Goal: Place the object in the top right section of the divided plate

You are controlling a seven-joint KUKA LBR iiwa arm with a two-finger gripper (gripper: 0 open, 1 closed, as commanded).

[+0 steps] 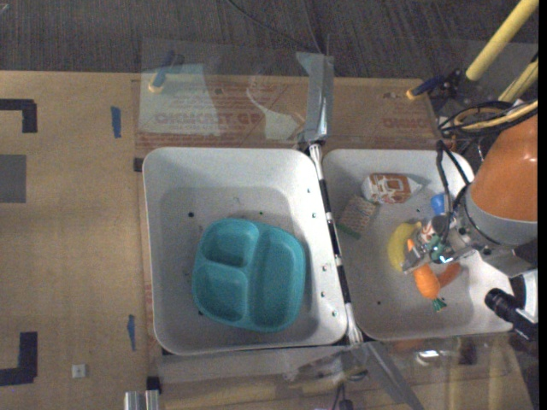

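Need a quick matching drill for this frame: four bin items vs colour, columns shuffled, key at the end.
Items:
1. divided plate
2. carrot
3. carton
4. round fruit

Colours:
A. orange
B. yellow
C. teal
D. white and brown

Pairs: 1-C, 2-A, 3-D, 4-B

Divided plate — smooth teal plastic; bins — matt white.
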